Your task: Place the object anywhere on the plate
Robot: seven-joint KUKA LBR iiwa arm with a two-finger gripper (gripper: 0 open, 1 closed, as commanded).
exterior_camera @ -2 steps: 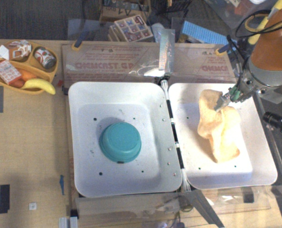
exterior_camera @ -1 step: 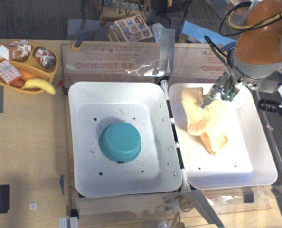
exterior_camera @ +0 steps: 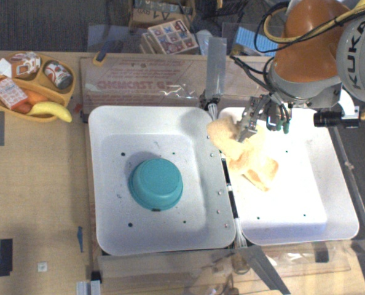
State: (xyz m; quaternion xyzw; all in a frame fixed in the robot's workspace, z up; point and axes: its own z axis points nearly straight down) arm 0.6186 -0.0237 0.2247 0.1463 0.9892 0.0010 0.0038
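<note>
Gripper (exterior_camera: 251,129) hangs over the right bin (exterior_camera: 330,214); I cannot tell its state. Pale cloth (exterior_camera: 251,163) lies just below it, and the teal plate (exterior_camera: 156,184) sits well apart in the left bin (exterior_camera: 109,226), so I judge a carry is needed.

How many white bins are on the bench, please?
2. The left bin holds a teal plate; the right bin holds a pale yellow object, with the hand above its upper left part.

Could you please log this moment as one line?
gripper: over right bin, at yellow object | teal plate: left bin, bare
</note>
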